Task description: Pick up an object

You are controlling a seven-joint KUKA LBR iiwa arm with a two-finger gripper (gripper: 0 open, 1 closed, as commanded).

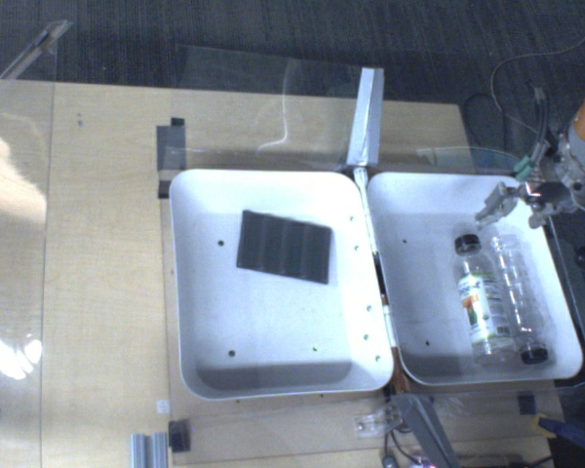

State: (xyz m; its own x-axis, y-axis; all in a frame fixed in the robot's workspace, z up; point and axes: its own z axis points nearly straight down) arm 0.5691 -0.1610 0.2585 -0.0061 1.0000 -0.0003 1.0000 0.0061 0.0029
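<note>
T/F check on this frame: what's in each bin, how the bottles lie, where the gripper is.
1. The left bin holds a dark ridged rectangular pad. True.
2. Two clear plastic bottles lie in the right bin. True: one has a label, the other is unlabelled.
3. The bottles stand upright. False: both lie on their sides, next to each other.
4. The gripper is over the left bin. False: it is at the far right corner of the right bin.
5. The pad touches the bottles. False: they lie in separate bins.
</note>
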